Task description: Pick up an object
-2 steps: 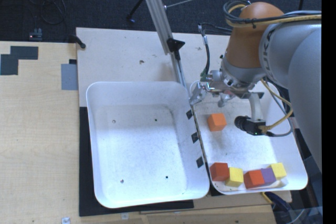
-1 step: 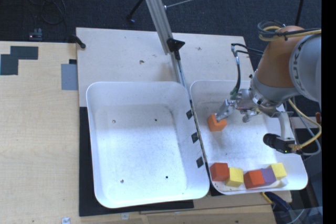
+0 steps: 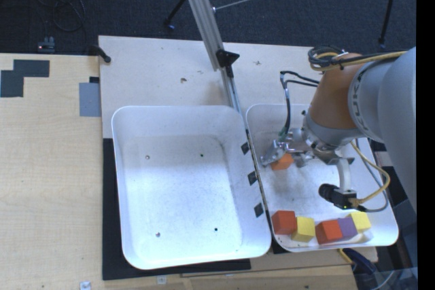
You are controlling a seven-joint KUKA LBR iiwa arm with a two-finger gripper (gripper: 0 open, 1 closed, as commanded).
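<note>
Down at the near edge of the right bin [image 3: 380, 236], a row of blocks lines up along the wall: a red block [image 3: 283, 221], a yellow block [image 3: 304, 228] just beside it, then an orange-red block [image 3: 329, 231] touching a purple block [image 3: 347, 227], with another yellow piece [image 3: 361, 219] at the far end of the row. Just above that row, a black fitting [image 3: 338, 195] on yellow cable hangs off the arm over the bin floor.

Moving up the bin, here is the action: the gripper [image 3: 284, 154] sits low in the right bin, close to its left wall, and an orange block [image 3: 282, 161] shows right at its metal fingers [image 3: 280, 145]. The fingers stand on either side of the block and look closed onto it, though whether it is lifted off the floor cannot be told.

Behind that, the grey arm [image 3: 380, 98] with its orange band [image 3: 331, 97] bulks in from the right, cables looping above the wrist.

Over to the left, the left bin [image 3: 129, 146] lies alongside, its floor only speckled with small dark marks. Between the bins a ribbed metal rail [image 3: 204, 17] slants away toward the far dark floor, a black clamp [image 3: 225, 58] partway up it.
</note>
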